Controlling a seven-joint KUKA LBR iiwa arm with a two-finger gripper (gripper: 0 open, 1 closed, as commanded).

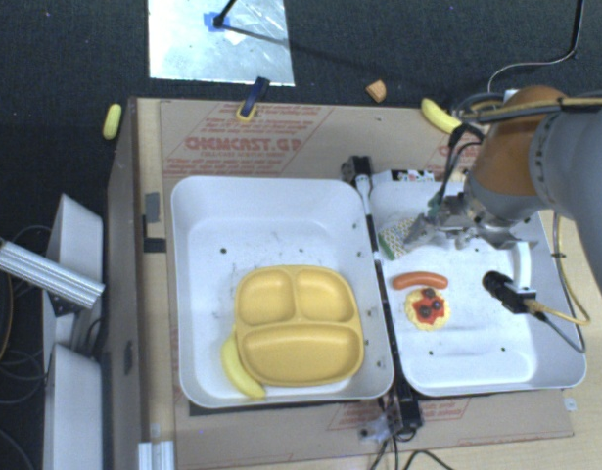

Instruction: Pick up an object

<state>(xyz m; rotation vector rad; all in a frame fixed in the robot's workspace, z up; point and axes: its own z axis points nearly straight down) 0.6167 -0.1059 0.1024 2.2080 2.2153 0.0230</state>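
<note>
We log grey two-finger claw (410,235) low in right white bin (477,365), grip state unreadable | green-white patterned soft item (393,238) touching its tip | red toy sausage (420,281), small round yellow tart (428,309) just below-right of it

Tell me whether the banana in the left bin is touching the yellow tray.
Touching. The camera view shows the banana pressed against the lower-left edge of the yellow tray, with no white bin floor between them.
</note>
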